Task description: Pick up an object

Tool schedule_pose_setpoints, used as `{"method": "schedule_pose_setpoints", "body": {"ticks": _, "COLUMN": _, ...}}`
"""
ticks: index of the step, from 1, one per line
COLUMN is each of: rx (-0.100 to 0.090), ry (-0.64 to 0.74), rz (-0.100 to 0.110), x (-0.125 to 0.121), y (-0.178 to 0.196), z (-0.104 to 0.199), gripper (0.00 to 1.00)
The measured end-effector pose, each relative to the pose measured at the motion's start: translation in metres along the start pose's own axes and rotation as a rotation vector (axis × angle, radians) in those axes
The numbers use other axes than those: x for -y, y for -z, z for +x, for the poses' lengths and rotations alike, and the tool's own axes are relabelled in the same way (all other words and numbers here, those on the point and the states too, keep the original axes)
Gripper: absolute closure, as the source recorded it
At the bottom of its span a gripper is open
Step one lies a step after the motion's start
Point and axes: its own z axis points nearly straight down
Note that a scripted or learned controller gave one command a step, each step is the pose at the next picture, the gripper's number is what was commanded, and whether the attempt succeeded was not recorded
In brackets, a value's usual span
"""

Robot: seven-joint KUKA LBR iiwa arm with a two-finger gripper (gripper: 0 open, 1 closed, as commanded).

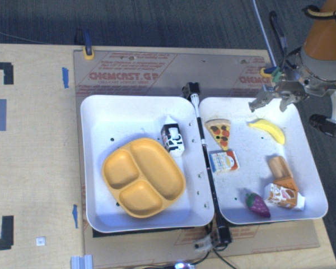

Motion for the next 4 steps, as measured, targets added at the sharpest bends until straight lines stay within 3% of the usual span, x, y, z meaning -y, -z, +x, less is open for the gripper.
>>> {"method": "schedule_pose_setpoints", "body": {"ticks": 1, "rx": 0.001, "ry": -0.001, "rz": -0.002, "x": 0.043, "y": -0.143, "z": -0.057, "gripper": 0.00}}
{"method": "schedule_pose_setpoints", "body": {"ticks": 2, "rx": -0.002, "ry": -0.001, "rz": 0.001, "x": 0.150, "y": -0.106, "z": -0.089, "gripper": 0.00}}
{"method": "schedule_pose_setpoints", "body": {"ticks": 3, "rx": 0.006, "ry": -0.002, "rz": -0.010, "x": 0.147, "y": -0.151, "z": -0.011, "gripper": 0.00}}
{"method": "schedule_pose_setpoints", "body": {"ticks": 4, "rx": 0.014, "ry": -0.005, "rz": -0.019, "x": 0.145, "y": -0.140, "z": -0.014, "gripper": 1.00}}
